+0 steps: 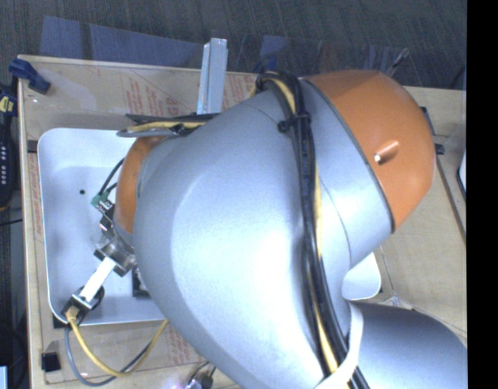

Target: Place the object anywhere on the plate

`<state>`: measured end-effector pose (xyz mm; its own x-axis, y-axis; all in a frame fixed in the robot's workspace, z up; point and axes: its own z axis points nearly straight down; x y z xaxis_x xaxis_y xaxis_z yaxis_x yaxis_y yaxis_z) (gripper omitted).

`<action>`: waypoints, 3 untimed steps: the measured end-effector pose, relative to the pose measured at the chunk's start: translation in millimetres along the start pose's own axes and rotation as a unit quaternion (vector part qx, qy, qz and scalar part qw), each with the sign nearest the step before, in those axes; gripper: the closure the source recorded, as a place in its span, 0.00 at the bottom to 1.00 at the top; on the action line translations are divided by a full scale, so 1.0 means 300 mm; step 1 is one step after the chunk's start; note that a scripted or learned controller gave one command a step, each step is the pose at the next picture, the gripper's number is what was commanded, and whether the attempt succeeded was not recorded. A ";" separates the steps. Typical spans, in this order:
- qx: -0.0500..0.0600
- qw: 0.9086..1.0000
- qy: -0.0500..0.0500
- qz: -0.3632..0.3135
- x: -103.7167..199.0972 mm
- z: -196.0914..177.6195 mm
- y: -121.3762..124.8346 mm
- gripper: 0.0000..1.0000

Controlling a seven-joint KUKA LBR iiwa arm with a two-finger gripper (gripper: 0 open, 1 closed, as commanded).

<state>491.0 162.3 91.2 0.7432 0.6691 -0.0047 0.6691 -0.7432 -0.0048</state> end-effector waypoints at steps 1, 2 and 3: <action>-0.002 0.971 0.002 0.239 0.154 -0.021 0.007 0.00; -0.003 0.972 0.001 0.235 0.153 -0.052 0.007 1.00; -0.004 0.972 0.002 0.235 0.154 -0.053 0.006 0.00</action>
